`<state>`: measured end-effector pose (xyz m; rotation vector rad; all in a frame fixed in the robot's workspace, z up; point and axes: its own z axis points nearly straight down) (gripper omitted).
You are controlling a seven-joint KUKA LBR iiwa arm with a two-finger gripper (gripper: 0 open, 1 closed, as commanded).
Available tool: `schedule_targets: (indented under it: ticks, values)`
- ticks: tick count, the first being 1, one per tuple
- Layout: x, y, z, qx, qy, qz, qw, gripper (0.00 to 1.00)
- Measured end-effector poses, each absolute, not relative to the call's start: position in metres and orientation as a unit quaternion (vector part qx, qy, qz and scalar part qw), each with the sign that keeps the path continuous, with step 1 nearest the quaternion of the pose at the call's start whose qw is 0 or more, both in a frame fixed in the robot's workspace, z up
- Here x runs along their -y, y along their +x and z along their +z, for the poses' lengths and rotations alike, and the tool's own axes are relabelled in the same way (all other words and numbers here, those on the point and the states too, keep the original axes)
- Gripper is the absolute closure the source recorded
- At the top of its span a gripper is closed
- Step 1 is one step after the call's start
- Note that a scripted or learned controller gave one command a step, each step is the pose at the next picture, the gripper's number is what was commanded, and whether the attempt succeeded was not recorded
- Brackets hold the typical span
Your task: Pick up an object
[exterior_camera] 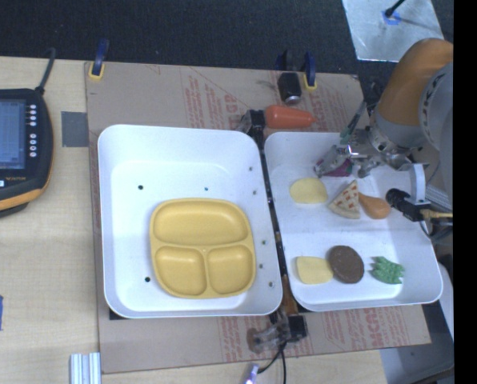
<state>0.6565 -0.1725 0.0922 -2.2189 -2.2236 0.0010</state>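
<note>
My gripper [340,163] hangs low over the back of the right bin [414,294], on the grey arm with the orange band [410,74] that comes in from the right. A small purple-pink thing [337,167] shows right at its tip; whether it is held is unclear. Just in front of it lie a pale yellow round piece [308,190], a pizza slice [346,200] and an orange piece [374,206]. Nearer the front edge sit a yellow piece [313,270], a brown patty [346,264] and a green leafy piece [386,270].
The left bin [126,158] holds a yellow divided plate [202,246]. An orange-red carrot-like item [286,118] lies behind the bins on the cardboard. A teach pendant [10,150] rests at the far left of the bench.
</note>
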Motion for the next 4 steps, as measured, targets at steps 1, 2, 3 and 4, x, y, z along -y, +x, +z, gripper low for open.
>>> schedule_targets:
  ticks: [1, 2, 3, 4]
  values:
    - [0.153, 0.656, 0.092, 0.709, -0.706, 0.0012, 0.001, 0.00]
    - [0.175, 0.657, 0.092, 0.708, -0.706, 0.0003, 0.000, 0.00]
    - [0.148, 0.656, 0.092, 0.709, -0.705, 0.0014, 0.002, 0.00]
    - [0.173, 0.656, 0.092, 0.708, -0.706, 0.0004, 0.000, 0.00]
